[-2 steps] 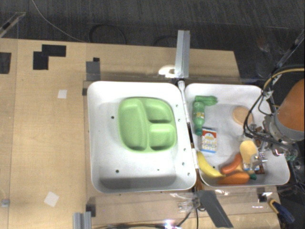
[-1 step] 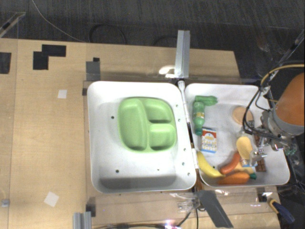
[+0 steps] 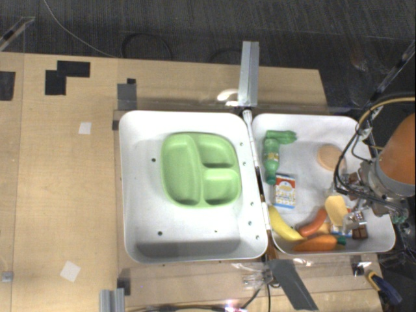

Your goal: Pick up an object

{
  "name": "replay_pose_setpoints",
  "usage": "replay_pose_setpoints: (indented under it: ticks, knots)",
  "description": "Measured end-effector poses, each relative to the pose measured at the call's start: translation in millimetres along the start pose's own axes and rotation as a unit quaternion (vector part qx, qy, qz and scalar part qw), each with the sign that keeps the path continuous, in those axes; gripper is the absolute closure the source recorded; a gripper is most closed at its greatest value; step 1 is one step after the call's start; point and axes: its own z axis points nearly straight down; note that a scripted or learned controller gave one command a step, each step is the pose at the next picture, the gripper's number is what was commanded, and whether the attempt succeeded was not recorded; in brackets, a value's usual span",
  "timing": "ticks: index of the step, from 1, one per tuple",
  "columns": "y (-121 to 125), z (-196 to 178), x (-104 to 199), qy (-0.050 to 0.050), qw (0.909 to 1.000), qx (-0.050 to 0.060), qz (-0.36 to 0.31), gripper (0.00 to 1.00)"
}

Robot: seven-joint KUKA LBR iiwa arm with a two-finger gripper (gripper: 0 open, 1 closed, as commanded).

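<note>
One banana (image 3: 284, 224) | long axis upper-left to lower-right | gripper (image 3: 356, 223) grip: cannot tell

Light above me even, soft, fairly bright. Left bin (image 3: 140, 174) shows grey shadow pooled along its near inner wall, faint shading by its left wall. Green tray (image 3: 198, 169) lit flat, mild shade in its compartments. Small glare patch on bench at foot of metal post (image 3: 249, 73). Right bin (image 3: 305, 130) floor bright, near washed out. Dark floor (image 3: 195, 12) up top dim, low detail. My arm (image 3: 398, 158) at right edge soft, slightly blurred. Whole frame grainy, small things lack crisp edges.
</note>
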Motion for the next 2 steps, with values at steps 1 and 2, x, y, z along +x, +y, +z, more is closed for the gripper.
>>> replay_pose_setpoints:
  ticks: [1, 2]
  knots:
    - [-6.0, 2.5, -61.3, 0.003, 0.9864, -0.003, -0.164, 0.00]
    - [39.6, 5.2, -11.2, 0.006, 0.9932, -0.006, -0.116, 0.00]
